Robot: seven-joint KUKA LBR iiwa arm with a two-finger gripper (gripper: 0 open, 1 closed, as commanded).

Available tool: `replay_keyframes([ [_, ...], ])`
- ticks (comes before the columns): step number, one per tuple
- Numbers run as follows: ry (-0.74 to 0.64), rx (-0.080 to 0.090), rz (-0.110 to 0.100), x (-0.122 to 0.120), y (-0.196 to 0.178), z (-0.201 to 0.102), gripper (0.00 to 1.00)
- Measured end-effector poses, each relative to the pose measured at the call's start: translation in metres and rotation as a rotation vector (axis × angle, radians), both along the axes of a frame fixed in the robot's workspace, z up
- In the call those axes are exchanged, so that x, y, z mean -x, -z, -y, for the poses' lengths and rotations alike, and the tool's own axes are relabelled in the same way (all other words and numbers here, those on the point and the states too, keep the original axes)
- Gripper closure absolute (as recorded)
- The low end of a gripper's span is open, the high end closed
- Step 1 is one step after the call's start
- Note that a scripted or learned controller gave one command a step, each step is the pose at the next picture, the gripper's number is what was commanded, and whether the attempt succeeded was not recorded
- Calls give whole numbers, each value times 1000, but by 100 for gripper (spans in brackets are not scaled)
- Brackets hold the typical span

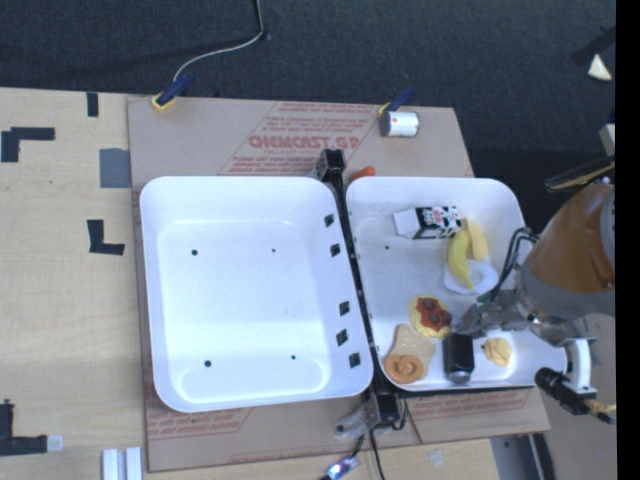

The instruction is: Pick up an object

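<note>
Resting in the smooth white bin (500,193): curved yellow banana (459,255).

I look down on a pale wooden bench (60,298) marked with dark grey and black shapes along its left side. A brown cardboard sheet (300,138) with red printed lettering lies on it — its far corners pinned by two blue clamps (172,92), one at the left and one at the right. Beyond the bench's far edge the floor is dark carpet (400,28), and a thin white cable (225,50) trails across it toward the left clamp. The light is even and bright.
</note>
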State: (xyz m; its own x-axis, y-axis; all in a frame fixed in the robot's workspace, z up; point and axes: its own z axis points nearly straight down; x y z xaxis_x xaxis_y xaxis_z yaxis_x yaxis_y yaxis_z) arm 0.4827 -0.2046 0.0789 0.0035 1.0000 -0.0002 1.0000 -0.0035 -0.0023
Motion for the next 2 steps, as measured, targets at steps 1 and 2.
replay_keyframes([
  [1, -6, 0, 2, -43, -6, -8, 100],
  [2, -18, -2, 14, -96, -112, -143, 100],
])
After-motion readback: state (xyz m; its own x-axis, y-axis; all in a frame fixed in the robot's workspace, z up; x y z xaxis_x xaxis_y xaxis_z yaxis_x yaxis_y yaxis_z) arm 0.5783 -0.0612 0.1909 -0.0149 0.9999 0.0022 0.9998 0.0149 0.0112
